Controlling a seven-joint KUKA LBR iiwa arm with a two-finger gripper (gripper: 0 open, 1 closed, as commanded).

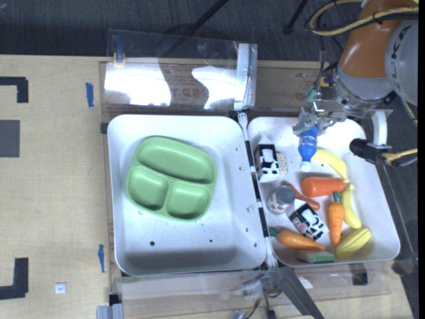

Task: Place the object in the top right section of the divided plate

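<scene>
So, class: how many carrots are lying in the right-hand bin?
3: one carrot mid-bin, one upright beside the bananas, one along the front edge. Others may be hidden.

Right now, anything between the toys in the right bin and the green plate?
Only the raised rims where the two bins meet. The green plate lies alone in the left bin, its sections bare. The gripper hangs over the blue bottle.
</scene>
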